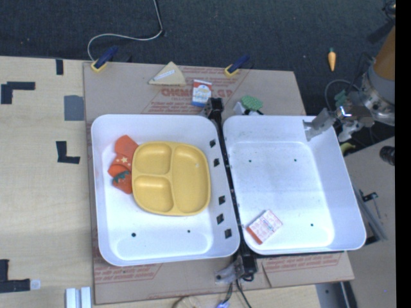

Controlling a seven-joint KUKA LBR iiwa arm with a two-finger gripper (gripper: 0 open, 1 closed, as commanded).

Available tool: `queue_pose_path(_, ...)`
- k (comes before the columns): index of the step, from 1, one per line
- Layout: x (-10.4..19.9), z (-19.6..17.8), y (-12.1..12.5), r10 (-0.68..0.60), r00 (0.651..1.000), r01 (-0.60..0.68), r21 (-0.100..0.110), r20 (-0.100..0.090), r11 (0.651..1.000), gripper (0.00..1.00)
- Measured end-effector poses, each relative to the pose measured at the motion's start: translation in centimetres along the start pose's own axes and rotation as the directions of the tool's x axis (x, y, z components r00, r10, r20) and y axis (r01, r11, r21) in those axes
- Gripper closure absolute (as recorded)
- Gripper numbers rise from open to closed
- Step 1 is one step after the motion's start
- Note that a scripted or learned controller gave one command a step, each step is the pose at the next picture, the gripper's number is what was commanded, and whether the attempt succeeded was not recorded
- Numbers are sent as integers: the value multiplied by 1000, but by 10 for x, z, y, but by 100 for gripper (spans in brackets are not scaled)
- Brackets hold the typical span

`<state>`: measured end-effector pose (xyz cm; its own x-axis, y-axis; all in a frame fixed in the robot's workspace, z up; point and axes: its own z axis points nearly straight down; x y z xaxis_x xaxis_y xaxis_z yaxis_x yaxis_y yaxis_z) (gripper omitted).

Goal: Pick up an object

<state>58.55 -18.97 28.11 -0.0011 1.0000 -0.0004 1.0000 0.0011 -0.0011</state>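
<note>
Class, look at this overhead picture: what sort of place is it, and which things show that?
Probably a robotics lab bench: two white bins clamped on cardboard, a robot gripper reaching in, and toy items such as a yellow divided plate.

Arm drawn back at the table's right edge

The arm (385,76) comes in from the right, its grey body and orange band showing at the upper right, just off the far right corner of the right bin (334,191). The wrist is a cluster of grey metal parts and looped cable, tilted down and to the left. The hand (316,126) reaches toward that bin's far right corner and sits over the rim there, pale grey and angled. Nothing shows between its tips, and their spacing is too small to read.
</note>
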Motion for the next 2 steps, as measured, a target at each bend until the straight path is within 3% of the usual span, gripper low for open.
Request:
queue_pose_path(1, 20, 194, -37, 0, 1000, 0, -3, -1, 1000, 0)
queue_pose_path(2, 45, 195, 52, -2, 1000, 2, -7, 1, 1000, 0)
